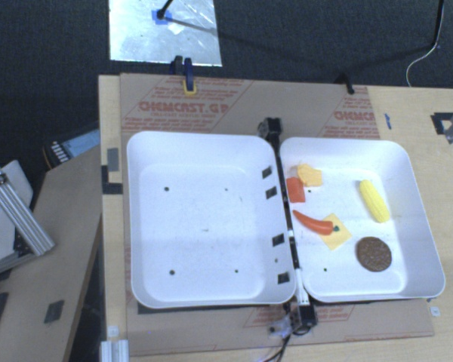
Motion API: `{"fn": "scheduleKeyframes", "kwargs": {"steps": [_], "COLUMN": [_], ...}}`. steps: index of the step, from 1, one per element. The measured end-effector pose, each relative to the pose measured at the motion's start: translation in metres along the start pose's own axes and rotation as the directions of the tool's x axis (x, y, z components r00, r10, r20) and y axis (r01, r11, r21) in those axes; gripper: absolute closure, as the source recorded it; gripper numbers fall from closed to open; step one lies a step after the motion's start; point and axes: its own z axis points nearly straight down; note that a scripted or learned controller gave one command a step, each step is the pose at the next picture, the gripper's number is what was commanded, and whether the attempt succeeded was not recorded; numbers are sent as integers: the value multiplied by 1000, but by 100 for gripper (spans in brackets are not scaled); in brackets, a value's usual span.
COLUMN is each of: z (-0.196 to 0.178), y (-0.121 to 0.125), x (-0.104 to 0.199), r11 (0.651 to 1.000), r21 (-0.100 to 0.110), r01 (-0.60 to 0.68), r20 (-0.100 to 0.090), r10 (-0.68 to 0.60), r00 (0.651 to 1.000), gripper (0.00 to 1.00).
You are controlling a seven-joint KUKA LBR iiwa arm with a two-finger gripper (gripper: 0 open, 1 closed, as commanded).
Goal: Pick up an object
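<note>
The right bin (pixel 415 194) holds several toy foods. A yellow corn cob (pixel 374 200) lies toward its right side. A brown round patty (pixel 374 254) rests near the front right. A red chili pepper (pixel 314 222) lies across a yellow cheese slice (pixel 336 234) close to the divider. An orange-red block (pixel 295 189) and a yellow chunk (pixel 310 175) sit at the back left of that bin.
The left bin (pixel 204 217) stands beside the right one, joined by black clips (pixel 275 202) along the middle. Both rest on a cardboard sheet (pixel 234 104). A metal plate (pixel 164 19) lies beyond the bench. An aluminium frame (pixel 15 210) stands at the left.
</note>
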Motion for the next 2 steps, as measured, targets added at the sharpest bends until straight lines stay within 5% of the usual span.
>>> {"fn": "scheduleKeyframes", "kwargs": {"steps": [1, 2], "z": [87, 31], "y": [-18, -84], "x": [0, -1], "r11": [1000, 1000], "r21": [5, -7], "r01": [0, -1], "r20": [-1, 3], "r10": [0, 1], "r00": [1000, 1000], "gripper": [100, 100]}}
